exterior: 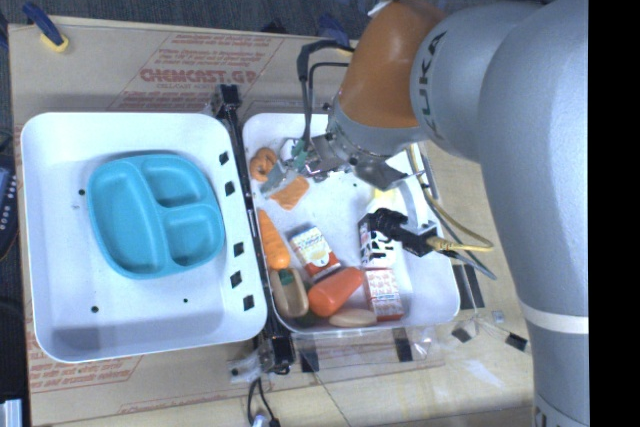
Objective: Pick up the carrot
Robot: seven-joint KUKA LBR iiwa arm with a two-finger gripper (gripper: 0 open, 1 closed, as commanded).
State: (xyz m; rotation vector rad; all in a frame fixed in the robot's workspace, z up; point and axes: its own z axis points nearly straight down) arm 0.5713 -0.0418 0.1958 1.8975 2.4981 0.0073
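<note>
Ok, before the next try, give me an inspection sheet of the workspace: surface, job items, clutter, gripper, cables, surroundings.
Surface: left bin and right bin, both white, side by side on printed cardboard.
Job's things: carrot lies along the right bin's left wall, not held.
Clutter: blue divided plate in the left bin; small carton, red-and-white box, orange-red toy and other toy foods crowd the carrot's near end.
Gripper: gripper is low at the right bin's far end, beyond the carrot's tip.
Cables: black cable loops beside the wrist.
Surroundings: blue clamp at the cardboard's far left corner; grey floor beyond.
</note>
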